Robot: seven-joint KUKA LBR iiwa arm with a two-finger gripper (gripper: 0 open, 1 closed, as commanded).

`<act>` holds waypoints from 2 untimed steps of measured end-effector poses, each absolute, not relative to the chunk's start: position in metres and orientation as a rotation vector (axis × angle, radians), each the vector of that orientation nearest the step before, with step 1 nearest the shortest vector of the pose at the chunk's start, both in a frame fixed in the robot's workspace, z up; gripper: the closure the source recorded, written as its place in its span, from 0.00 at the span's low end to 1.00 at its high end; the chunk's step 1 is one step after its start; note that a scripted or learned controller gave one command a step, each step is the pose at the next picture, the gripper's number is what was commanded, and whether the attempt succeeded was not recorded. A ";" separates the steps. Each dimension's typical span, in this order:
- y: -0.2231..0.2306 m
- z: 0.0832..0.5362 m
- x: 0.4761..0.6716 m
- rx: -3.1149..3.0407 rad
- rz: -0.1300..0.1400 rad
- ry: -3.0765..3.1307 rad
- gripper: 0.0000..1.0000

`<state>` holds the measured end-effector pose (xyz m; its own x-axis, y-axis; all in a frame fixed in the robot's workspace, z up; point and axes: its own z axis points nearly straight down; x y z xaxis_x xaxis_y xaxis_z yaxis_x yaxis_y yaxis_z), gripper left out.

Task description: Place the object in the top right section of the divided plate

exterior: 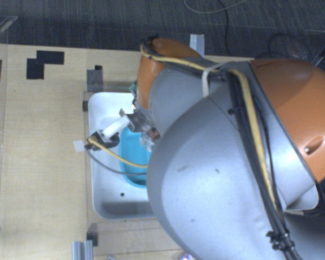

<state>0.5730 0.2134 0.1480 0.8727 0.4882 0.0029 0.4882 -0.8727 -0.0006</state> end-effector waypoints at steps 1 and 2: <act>0.235 0.187 0.539 -2.885 0.005 -1.246 1.00; 0.235 0.181 0.513 -3.048 -0.001 -0.754 1.00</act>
